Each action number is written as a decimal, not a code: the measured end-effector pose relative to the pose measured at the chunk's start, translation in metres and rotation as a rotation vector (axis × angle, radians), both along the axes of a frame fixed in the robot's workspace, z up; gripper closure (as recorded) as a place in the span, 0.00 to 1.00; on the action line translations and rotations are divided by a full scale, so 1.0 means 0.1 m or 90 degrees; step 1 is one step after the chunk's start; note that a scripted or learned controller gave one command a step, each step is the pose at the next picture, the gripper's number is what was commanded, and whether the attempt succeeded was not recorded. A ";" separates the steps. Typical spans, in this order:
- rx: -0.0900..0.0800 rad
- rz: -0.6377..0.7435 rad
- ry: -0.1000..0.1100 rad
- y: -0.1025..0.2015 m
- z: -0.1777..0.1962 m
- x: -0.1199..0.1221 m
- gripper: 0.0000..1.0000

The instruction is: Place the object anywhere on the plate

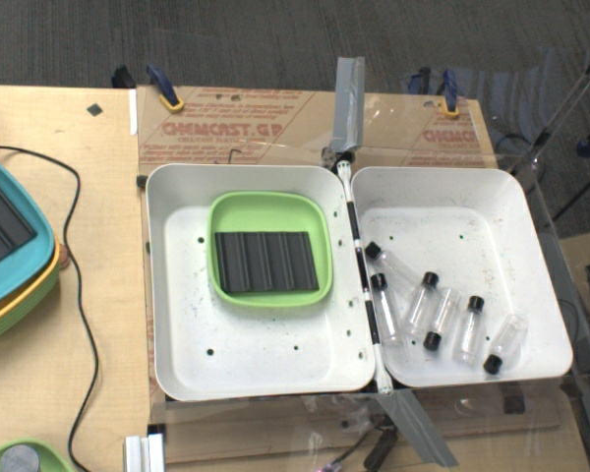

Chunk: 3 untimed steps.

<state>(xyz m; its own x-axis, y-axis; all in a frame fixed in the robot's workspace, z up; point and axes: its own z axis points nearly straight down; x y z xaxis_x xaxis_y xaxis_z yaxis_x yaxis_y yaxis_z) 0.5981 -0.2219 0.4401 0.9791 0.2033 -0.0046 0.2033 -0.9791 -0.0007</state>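
A green square plate (270,204) sits in the left white bin (265,357), toward its back. A dark ribbed pad (267,262) lies in the plate's middle. Several clear vials with black caps lie loose in the right white bin (442,214), along its front and left side. One vial (420,299) lies near the middle, another (469,325) to its right, and a third (504,342) at the front right corner. A further vial (382,310) lies against the wall between the bins.
Teal and yellow-green trays (10,254) are stacked at the bench's left edge, with a black cable (79,293) running beside them. A grey upright post (348,106) stands behind the bins' join. Blue-and-orange clamps (165,88) hold the cardboard at the back.
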 end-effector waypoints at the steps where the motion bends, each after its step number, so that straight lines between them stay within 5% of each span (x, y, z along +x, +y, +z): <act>1: 0.001 0.007 0.001 0.00 -1.42 0.07 0.00; 2: 0.001 0.005 0.001 0.00 -2.03 -0.23 0.00; 3: 0.001 -0.005 0.001 -0.01 -1.61 -0.62 0.00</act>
<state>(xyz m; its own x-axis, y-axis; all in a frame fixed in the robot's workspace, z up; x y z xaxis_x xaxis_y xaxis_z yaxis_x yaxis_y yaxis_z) 0.5358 -0.2225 0.2787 0.9806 0.1962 -0.0052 0.1962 -0.9806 -0.0022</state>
